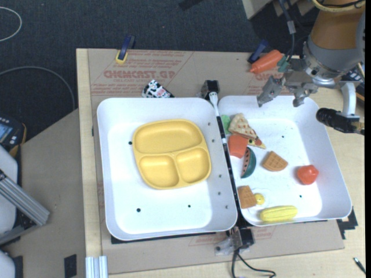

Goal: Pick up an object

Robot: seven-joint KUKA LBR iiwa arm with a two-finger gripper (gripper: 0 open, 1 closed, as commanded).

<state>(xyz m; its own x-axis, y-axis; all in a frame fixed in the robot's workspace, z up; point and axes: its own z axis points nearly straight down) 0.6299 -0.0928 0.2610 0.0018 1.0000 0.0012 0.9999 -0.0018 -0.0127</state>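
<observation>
Dark carpet surrounds the surface [174,68], a cardboard-topped bench carrying two shallow white bins side by side. The left bin [116,155] holds a yellow divided plate [171,153]. The right bin [330,149] holds small toy foods: a pizza slice [243,126], a red-orange block [236,146], a watermelon slice [249,162], a waffle-like wedge [275,162], a red tomato-like piece [307,174], a brown cracker [247,197] and a yellow corn cob [278,214].

The gripper [285,95] hangs over the far rim of the right bin, fingers spread apart and pointing down, with nothing between them.

The pieces look like light, hollow moulded plastic: rigid, not fragile, but smooth and likely to slip or skid on the bin floor. The tomato-like piece lies well apart from its neighbours, giving finger clearance on both sides; take it across its middle. The corn cob is best gripped across its short axis. The pieces near the divider are crowded and flat, and probably harder to close on.
</observation>
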